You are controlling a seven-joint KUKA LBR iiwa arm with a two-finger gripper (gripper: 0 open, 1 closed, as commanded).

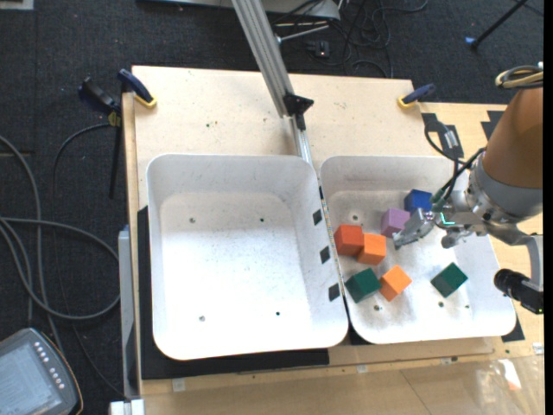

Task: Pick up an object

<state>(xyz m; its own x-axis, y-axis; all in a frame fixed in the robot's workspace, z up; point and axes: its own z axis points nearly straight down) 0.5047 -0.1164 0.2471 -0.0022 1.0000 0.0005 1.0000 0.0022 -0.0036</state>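
Note:
The right bin (484, 322) holds several small blocks. A blue block (418, 201) and a purple block (396, 221) lie toward the back. A red-orange block (349, 239) touches an orange block (374, 249) near the bin's left wall. In front of these sit a green block (363, 283), another orange block (396, 282) and a dark green block (449, 279). My gripper (429, 234) hangs low over the bin's middle, open, with bare bin floor between its fingers. One fingertip (404, 239) is just right of the purple block.
The left bin (173, 188) stands beside the right one, sharing a middle wall. A slanted metal pole (263, 41) rises from the back of the bench. Clamps sit at the bench's back corners. The arm's grey and orange body (518, 158) overhangs the right bin's right side.

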